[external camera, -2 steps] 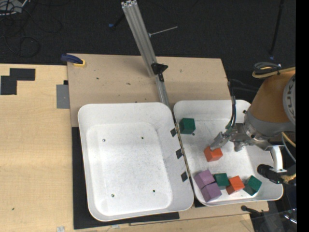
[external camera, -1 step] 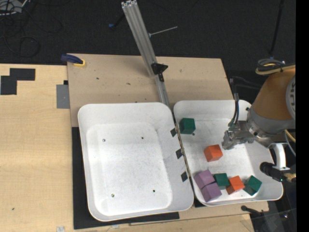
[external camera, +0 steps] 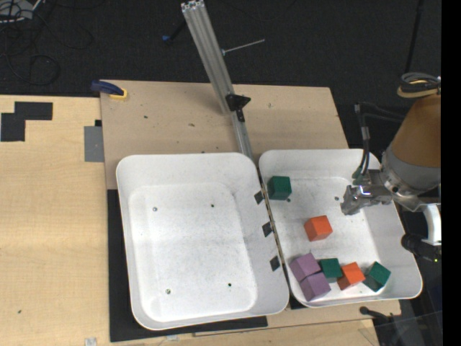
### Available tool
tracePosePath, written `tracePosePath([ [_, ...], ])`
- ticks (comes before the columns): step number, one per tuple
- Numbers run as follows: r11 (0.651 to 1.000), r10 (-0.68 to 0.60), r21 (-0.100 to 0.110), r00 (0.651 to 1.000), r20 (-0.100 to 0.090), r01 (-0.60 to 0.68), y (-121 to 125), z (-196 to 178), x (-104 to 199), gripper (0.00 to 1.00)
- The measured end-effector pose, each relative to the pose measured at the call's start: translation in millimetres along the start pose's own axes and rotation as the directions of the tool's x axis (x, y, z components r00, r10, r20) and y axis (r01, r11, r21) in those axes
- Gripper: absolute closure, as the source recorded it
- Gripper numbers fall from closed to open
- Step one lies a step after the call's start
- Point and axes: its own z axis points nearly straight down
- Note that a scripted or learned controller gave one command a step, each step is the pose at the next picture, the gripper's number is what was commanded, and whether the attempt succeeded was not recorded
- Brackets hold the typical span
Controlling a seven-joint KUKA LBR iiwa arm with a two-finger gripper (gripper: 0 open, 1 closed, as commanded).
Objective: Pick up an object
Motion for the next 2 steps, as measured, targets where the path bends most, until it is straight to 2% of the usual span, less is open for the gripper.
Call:
tracePosePath([
  [1, 1.0, -0.009, -0.003, 1.0, 0.001, 0.009, 3, -64, -1, 1.0],
  [2, 1.0, -0.01, 0.0, 1.0, 0.0, 0.01, 4, -101, -2, 1.0],
])
